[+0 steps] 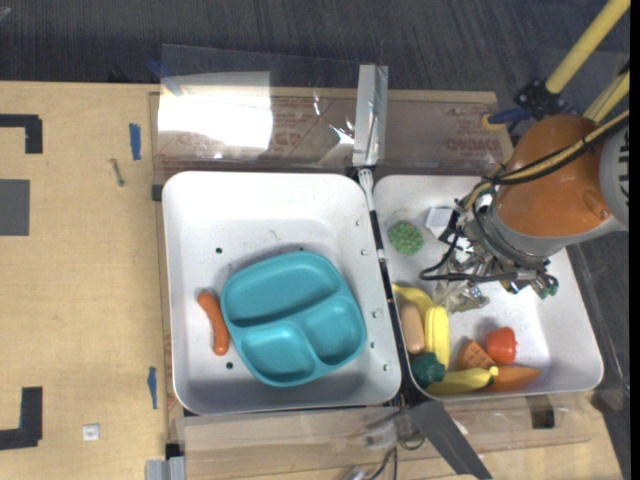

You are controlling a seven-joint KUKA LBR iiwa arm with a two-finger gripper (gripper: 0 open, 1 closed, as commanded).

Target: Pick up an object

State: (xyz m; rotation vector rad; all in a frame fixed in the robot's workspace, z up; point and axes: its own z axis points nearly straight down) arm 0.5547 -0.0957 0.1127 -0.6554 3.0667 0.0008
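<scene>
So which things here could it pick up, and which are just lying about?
For the job:
hand
green ball
banana
red pepper
carrot

Lying about:
teal divided plate
orange sausage
left bin

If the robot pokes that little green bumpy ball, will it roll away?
Probably yes. The green ball looks round and sits alone on the flat floor of the right bin, so a nudge would likely send it rolling. Its bumpy surface may slow it. It looks small, so it is probably light.
</scene>
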